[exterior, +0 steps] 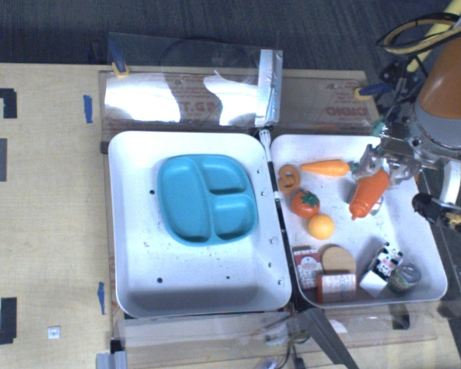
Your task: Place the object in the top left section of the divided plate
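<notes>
1. Left bin (131, 229): holds the blue divided plate (207, 198), 3 sections, nothing in any of them. Target = top left section (186, 183) as the camera sees it; pos. judged from the view, since the plate sits turned w/ its large section to the left and 2 small ones to the right.

2. Right bin (430, 244): toy food. Left side, top to bottom: small orange item w/ dark marks (289, 177), tomato (305, 202), orange ball (321, 226), red-white pack (306, 264), bread slice (338, 258), red-label can (338, 285). Top: carrot (325, 167). Bottom right: black-white carton (386, 261), green-lidded can (404, 277).

3. Gripper (375, 169): at the top end of the orange bottle (368, 194), which leans tilted in the right bin. Fingers appear closed on the bottle's upper part; judged clenched on it, grasp quality unclear.

4. Step in hand: pick phase, approx. start of task. Bottle is well apart from the plate.

5. Next move calls for: lift clear of the bin wall, traverse left over the divider, lower above the target section, release.

6. Hard to make out: fingertip contact (bright metal, blurred); whether the bottle's base touches the bin floor; arm cut off at the right.
</notes>
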`<state>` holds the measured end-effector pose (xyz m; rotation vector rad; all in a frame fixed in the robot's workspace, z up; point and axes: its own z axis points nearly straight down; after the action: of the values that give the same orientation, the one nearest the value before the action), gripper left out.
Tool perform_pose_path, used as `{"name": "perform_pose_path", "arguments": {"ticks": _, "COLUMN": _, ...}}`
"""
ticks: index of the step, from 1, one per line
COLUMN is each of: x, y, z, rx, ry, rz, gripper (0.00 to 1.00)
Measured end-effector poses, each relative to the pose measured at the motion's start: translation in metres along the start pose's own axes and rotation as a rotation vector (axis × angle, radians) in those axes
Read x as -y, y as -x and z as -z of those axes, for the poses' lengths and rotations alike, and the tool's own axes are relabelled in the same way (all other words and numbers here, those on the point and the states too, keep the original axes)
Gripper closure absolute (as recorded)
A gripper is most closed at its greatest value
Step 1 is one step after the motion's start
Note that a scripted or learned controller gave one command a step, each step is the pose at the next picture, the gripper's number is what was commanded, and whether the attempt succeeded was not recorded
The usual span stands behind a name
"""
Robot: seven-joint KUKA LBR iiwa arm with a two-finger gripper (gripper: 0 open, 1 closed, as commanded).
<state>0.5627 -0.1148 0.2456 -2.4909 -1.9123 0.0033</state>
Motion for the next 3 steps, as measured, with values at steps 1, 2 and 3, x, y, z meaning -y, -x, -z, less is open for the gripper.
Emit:
{"name": "perform_pose_path", "arguments": {"ticks": 1, "x": 0.018, "y": 0.007, "z": 0.158, "rx": 0.0, "ry": 0.01, "rz": 0.218, "gripper": 1.0}}
{"name": "perform_pose_path", "arguments": {"ticks": 2, "x": 0.036, "y": 0.064, "z": 0.191, "rx": 0.002, "ry": 0.009, "rz": 0.305, "gripper": 1.0}}
{"name": "perform_pose_path", "arguments": {"ticks": 3, "x": 0.059, "y": 0.108, "z": 0.024, "rx": -0.001, "ry": -0.005, "rz": 0.394, "gripper": 1.0}}
